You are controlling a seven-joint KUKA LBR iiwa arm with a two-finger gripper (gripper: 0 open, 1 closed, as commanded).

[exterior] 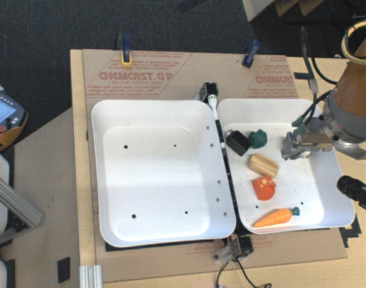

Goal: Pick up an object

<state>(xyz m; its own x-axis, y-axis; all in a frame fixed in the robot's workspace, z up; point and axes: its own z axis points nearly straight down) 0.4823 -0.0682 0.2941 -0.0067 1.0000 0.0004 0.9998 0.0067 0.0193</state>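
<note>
One carrot (273, 218) lies lengthwise, green top pointing right.

two blue clamps (125, 48) on brown board (171, 71).

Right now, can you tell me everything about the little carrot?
The carrot is a small orange toy, plastic by its look, with a tiny green tip at its right end. It lies flat and slanted near the front rim of the right bin, pointed end toward the left. It touches no other toy; the red tomato sits just above it.
</note>
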